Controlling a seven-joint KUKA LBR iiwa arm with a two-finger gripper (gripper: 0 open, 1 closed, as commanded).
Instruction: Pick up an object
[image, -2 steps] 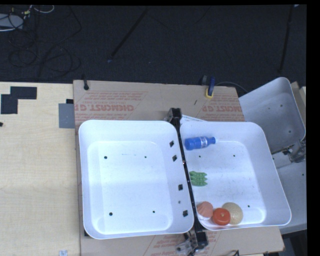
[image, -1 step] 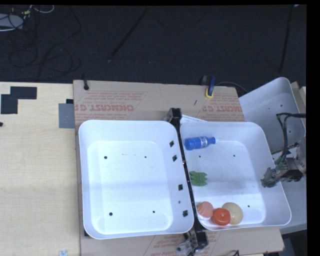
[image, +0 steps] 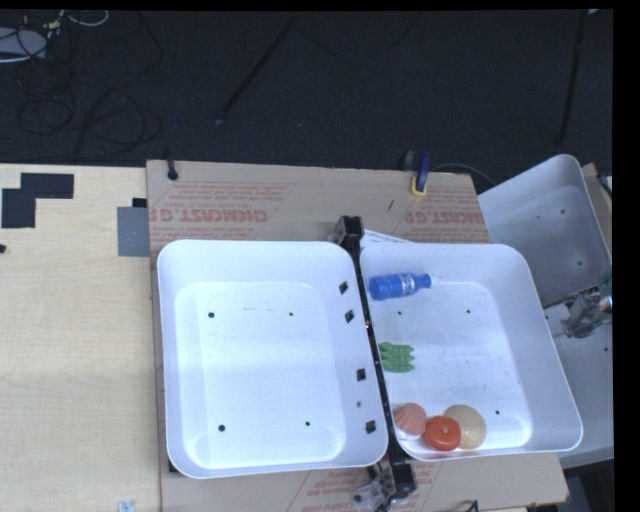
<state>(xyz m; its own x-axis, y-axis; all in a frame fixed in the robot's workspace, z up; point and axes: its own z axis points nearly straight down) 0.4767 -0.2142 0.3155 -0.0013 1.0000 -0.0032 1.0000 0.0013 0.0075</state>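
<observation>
camera view: two white bins sit side by side on a sheet of brown cardboard (image: 250, 205), which lies on the pale wooden surface (image: 70, 350). the left bin (image: 170, 300) shows me its white floor with a few small dark holes. the right bin (image: 545, 310) holds everything i could pick.

a blue bottle (image: 400, 286) lies on its side in the far left part of the right bin, near the seam between the bins, its paler cap end pointing right. nearer the camera, just beside the seam, lies a small green thing (image: 396, 357) (too small for me to say what it is). in the near left corner three round things crowd together: a pinkish one (image: 409, 418) closest to the seam, a red-orange one (image: 443, 433) touching it, and a pale yellow one (image: 466, 425) touching the red-orange one on its right. the bottle is well apart from these three, with the green thing between them.

a row of black clips (image: 350, 232) runs along the seam. a yellow and blue clamp (image: 420, 176) stands at the cardboard's far edge. a grey metal plate (image: 540, 210) leans beyond the right bin.

how my jaws stand i cannot tell.
</observation>
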